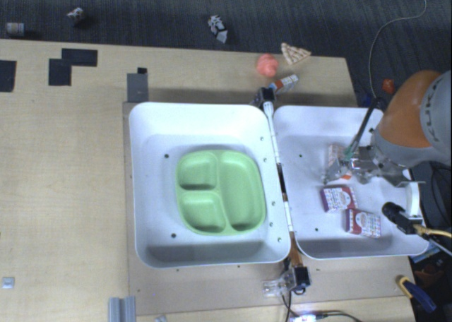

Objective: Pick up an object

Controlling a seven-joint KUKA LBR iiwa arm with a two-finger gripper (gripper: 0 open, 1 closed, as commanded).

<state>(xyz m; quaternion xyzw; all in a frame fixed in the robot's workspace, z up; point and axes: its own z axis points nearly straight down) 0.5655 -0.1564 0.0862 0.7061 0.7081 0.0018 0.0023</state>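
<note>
Green on the left: a green divided plate point(219, 190) lies flat in the middle of the left bin point(152, 130), and across the shared rim the action is all in the right bin point(304, 130). In comes the grey arm point(432, 112) from the right, orange band point(402, 110) bright above the wrist, and the gripper point(344, 167) is down low over the middle of that bin. Spread or closed? I cannot tell from this slant, so no hold on anything can be called. Just beside it, on the view's lower side, a red-and-white sachet point(337, 198) lies flat on the bin floor. A second sachet point(363, 223) of the same kind sits lower and to the right, very near the first, and whether their corners touch I cannot say. A pale pinkish scrap point(332, 154) shows right against the gripper's left side, too blurred to name. Up on the bench beyond the bins' far rim sit a pink-orange ball point(267, 65) and a tan triangular wedge point(295, 53) just beside it. A small tube point(282, 85) lies near the corner where the two bins meet.
</note>
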